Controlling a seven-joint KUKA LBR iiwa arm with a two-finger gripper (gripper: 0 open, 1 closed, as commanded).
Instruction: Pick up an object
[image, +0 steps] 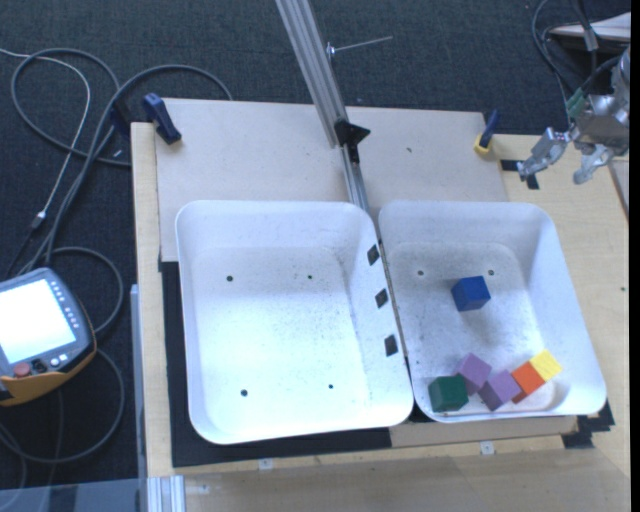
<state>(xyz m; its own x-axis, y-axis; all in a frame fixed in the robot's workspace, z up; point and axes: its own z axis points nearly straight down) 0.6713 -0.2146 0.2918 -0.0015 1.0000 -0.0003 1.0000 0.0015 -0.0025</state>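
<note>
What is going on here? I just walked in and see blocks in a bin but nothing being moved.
Nothing is being handled at this moment. The gripper hangs open at the upper right, beyond the far corner of the right bin. In that bin a blue block sits alone near the middle, while a green block, two purple blocks, an orange block and a yellow block cluster along its near wall. The fingers grip nothing.
</note>
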